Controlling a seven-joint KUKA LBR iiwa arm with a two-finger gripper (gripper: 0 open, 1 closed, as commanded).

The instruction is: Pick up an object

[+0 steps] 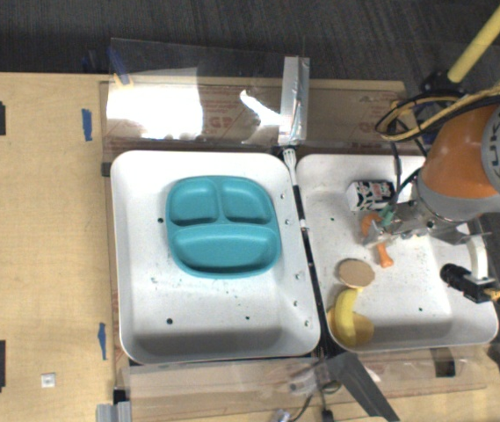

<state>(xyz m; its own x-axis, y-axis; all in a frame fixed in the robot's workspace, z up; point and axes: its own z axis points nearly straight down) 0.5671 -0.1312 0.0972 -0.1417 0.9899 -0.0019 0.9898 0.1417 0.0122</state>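
While the gripper (396,221) hangs low just right of the can (372,194), whether it grasps anything I cannot tell; nothing looks lifted yet.

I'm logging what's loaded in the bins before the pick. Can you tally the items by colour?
Teal: 1, the divided plate
Yellow: 1, the banana
Tan: 1, the round disc
Orange: 1, the small piece
White with dark print: 1, the small can
Total: 5
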